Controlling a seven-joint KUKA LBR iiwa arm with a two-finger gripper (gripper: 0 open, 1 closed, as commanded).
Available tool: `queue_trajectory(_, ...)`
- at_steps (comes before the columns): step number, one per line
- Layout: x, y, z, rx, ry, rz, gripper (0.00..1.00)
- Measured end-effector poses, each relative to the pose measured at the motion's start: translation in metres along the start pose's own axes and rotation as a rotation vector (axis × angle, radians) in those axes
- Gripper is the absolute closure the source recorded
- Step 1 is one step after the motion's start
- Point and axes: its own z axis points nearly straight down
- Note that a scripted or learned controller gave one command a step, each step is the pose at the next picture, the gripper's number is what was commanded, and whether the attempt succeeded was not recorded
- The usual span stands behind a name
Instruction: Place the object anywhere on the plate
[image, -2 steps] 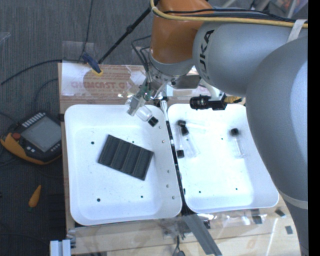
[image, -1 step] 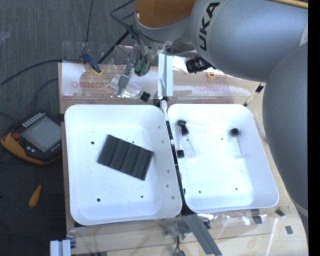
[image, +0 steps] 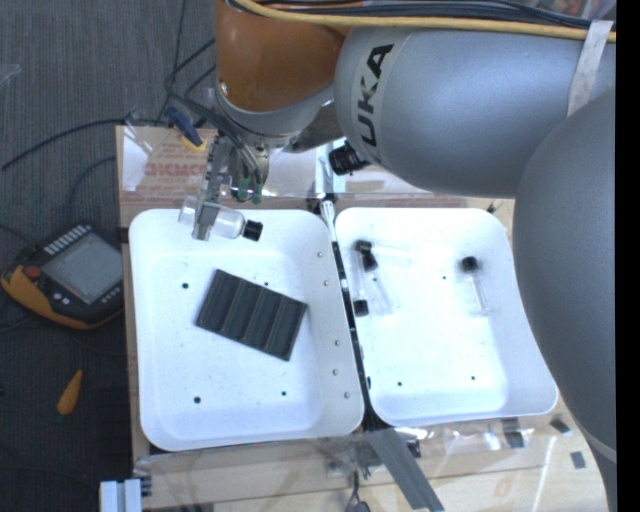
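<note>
Clear plastic vial with a black cap (image: 232, 227) lies on its side at the far edge of the left white bin (image: 160, 400), and the pincer (image: 207, 218) is closed on its left end. Light, stiff and slick, it may swivel; a mid-body hold suits better. The dark ribbed rectangular plate (image: 250, 314) lies just nearer.

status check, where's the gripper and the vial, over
Gripper at left bin's far edge, on clear vial. Grip unconfirmed. Dark ridged plate nearby, bare.
</note>
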Motion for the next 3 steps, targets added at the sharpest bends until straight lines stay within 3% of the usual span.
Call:
queue_trajectory(1, 0.062, -0.012, -0.006, 0.0, -0.001, -0.224, 1.0)
queue_trajectory(2, -0.049, 0.007, 0.077, -0.001, -0.002, -0.544, 1.0)
queue_trajectory(3, 0.053, -0.009, -0.019, -0.002, -0.003, -0.51, 1.0)
